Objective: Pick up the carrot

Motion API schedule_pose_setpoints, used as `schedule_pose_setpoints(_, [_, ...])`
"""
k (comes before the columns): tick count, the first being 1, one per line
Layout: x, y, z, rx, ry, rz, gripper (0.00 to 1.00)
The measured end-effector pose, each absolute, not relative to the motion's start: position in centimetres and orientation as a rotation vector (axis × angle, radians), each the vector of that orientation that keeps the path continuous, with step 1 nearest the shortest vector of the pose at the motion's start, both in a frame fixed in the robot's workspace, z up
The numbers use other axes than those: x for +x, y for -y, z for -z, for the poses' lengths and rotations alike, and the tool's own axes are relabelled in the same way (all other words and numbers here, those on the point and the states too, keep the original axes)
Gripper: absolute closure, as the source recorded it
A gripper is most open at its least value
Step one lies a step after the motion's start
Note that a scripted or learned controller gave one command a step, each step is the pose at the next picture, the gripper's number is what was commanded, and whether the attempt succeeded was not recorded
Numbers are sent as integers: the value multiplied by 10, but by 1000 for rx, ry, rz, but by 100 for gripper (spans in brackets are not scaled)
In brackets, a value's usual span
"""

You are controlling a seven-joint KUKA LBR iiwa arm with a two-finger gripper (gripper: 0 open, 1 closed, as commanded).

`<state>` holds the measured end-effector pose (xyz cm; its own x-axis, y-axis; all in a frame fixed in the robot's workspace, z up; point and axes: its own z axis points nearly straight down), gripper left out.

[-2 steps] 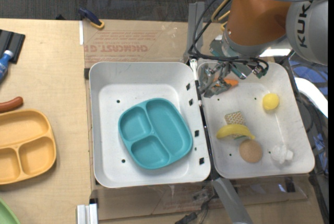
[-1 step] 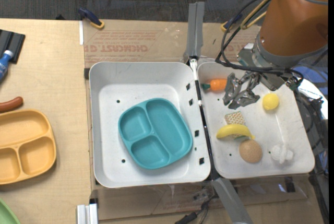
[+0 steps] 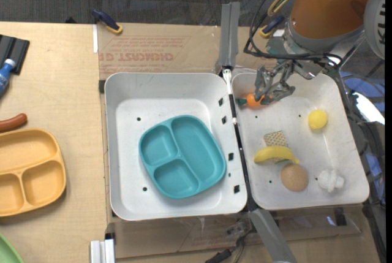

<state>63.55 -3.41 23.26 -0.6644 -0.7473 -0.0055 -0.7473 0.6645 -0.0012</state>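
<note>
The carrot is a small orange piece with a green tip, lying in the far left corner of the right bin, close to the wall. My gripper hangs low over that corner, its tip right at the carrot's right end and touching or almost touching it. The wrist and cables above hide part of the gripper.
The right bin also holds a lemon, a banana, a tan waffle-like square, a brown round item and a white lump. A teal divided plate lies in the left bin. A yellow tray sits outside at left.
</note>
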Motion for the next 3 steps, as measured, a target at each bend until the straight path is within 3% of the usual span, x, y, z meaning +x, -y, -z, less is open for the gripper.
schedule_pose_setpoints(1, [606, -6, -192, -1542, -2735, -4, 100])
schedule_pose_setpoints(2, [584, -88, -247, -1708, -2630, -2, 100])
schedule_pose_setpoints(3, [618, -1, -229, -2331, -2099, -3, 100])
